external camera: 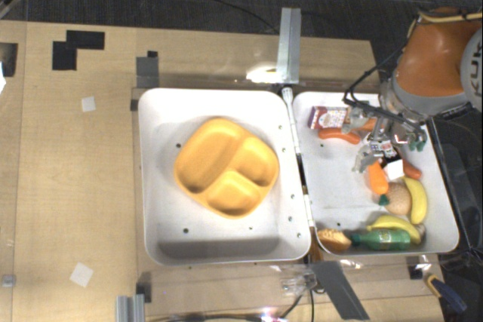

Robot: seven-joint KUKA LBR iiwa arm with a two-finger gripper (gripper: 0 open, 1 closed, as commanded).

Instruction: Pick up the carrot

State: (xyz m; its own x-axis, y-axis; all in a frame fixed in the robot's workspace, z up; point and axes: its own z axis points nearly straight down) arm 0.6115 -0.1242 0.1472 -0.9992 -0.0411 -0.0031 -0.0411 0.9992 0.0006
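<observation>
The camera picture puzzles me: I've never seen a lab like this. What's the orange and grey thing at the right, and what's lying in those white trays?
That is a robot arm, seen from a camera fixed above the bench. Its gripper hangs over the right bin, just above an orange carrot, which it is meant to pick up. I can't tell whether it grips it. That bin also holds toy food: bananas, a green bottle, a small packet. The left bin holds a yellow divided plate.
</observation>
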